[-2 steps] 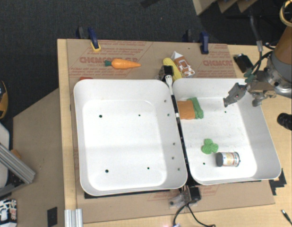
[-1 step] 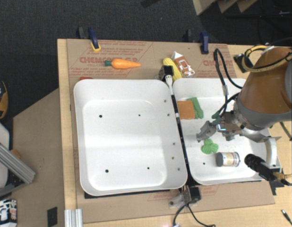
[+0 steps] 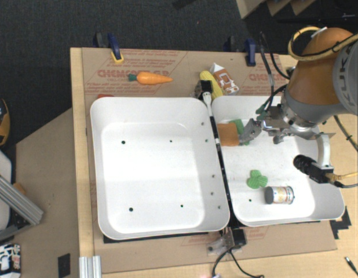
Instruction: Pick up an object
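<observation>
Behind the bins on the brown board — a toy carrot, a yellow banana beside a small carton; two blue clamps gripping the far edge

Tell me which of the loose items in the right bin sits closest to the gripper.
The brown block, by the right bin's left wall, just left of the gripper. The green piece and the small can lie farther away, toward the front.

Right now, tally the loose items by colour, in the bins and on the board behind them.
Green: 2, the leafy piece and the block by the gripper
Brown: 1, the square block
Orange: 1, the carrot
Silver and gold: 1, the can
Mixed cluster: count unclear
Total: 5 plus cluster
</observation>
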You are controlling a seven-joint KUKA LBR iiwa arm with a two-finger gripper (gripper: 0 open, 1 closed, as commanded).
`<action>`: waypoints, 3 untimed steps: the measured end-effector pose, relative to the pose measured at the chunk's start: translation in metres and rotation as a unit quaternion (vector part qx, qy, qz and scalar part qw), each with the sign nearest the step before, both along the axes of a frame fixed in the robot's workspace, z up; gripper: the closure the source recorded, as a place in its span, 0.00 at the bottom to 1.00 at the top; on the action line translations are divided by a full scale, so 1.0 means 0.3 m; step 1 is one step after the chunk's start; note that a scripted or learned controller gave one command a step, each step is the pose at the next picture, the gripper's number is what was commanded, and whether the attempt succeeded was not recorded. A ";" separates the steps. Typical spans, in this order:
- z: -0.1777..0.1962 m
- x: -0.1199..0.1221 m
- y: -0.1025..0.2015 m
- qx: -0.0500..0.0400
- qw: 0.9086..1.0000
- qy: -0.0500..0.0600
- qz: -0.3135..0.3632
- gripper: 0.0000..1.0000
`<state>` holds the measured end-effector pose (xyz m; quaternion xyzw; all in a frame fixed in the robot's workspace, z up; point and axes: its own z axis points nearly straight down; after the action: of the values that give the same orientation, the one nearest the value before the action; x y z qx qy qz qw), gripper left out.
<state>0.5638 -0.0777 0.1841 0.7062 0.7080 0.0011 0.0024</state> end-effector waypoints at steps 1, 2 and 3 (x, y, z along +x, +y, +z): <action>-0.247 0.081 -0.237 0.000 1.000 0.002 -0.003 0.00; -0.271 0.311 -0.047 0.001 1.000 -0.001 0.001 0.00; -0.235 0.304 -0.056 0.000 1.000 0.000 0.000 1.00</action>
<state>0.6550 -0.0946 0.1136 0.7065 0.7077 0.0011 0.0022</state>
